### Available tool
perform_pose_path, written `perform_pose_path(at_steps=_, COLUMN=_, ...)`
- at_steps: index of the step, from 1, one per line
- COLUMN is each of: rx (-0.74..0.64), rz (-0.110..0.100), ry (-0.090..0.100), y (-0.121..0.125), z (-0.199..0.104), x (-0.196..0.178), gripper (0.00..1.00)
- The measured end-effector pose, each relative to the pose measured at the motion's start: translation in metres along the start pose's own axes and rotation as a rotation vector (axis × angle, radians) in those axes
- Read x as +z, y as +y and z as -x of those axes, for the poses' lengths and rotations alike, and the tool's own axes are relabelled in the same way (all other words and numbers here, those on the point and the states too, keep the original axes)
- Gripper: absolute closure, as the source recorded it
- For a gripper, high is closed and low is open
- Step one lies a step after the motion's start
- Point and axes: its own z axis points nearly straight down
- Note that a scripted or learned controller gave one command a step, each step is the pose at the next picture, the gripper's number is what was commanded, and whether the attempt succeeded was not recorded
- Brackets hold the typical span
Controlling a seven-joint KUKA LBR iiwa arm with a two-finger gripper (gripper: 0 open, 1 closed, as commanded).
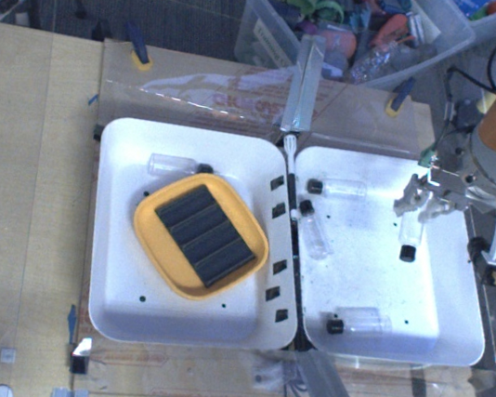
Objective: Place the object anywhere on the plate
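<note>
I see the yellow plate [165,245] in the left bin [124,153] with a dark ridged block [204,235] lying on it. My gripper [409,231] hangs over the right bin [440,315]. It is small and blurry, so I cannot tell its state.

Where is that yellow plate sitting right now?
The plate lies in the left bin, filling much of its floor, with a dark ridged block on it and a clear tube just behind it.
</note>
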Motion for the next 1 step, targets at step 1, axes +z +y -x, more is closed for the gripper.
perform_pose_path(at_steps=1, rx=0.000, rz=0.000, ry=0.000, y=0.0000, z=0.0002, x=-0.0001, gripper=0.00)
